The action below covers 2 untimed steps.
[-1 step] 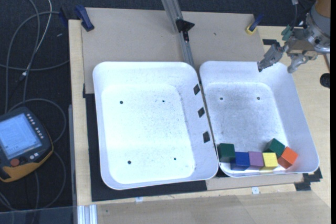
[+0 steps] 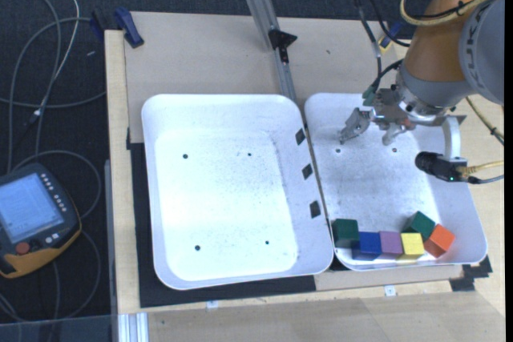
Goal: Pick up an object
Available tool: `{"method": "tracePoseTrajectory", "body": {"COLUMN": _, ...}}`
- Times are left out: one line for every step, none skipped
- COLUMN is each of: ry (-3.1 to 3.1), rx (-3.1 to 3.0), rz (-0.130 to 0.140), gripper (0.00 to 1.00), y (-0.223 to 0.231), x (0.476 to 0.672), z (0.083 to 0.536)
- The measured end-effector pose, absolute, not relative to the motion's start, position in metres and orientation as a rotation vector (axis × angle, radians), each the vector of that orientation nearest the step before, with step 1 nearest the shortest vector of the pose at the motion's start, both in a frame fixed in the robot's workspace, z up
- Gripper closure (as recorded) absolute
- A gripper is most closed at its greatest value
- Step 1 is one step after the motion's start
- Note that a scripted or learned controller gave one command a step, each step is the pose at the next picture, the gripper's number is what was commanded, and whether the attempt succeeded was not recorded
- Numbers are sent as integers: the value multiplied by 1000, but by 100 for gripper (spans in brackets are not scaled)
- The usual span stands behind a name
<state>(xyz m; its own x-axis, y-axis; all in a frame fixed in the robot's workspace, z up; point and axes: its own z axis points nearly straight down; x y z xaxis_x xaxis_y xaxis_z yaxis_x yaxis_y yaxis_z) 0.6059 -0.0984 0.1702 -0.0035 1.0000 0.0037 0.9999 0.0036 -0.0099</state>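
Note:
Several small blocks lie in a row along the near edge of the right bin (image 2: pixel 377 188): a dark green one (image 2: pixel 345 231), a blue one (image 2: pixel 369 243), a purple one (image 2: pixel 390 242), a yellow one (image 2: pixel 411 243), an orange one (image 2: pixel 441 239) and another green one (image 2: pixel 422 222) behind. My gripper (image 2: pixel 370 130) hangs over the far part of the right bin, well away from the blocks. It is open, its two fingers spread apart, with nothing between them.
The left bin (image 2: pixel 224 184) sits beside the right one, with black clips along the shared edge. A metal rail (image 2: pixel 256 4) slants across the bench from the top. A teach pendant (image 2: pixel 32 212) and cables lie on the floor at left.

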Motion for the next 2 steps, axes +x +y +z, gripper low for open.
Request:
{"method": "tracePoseTrajectory", "body": {"ry": -2229, "rx": -2230, "rz": -8, "gripper": 0, "y": -138, "x": 652, "z": 248}}
{"method": "tracePoseTrajectory", "body": {"ry": -2211, "rx": -2221, "rz": 10, "gripper": 0, "y": -206, "x": 628, "z": 128}}
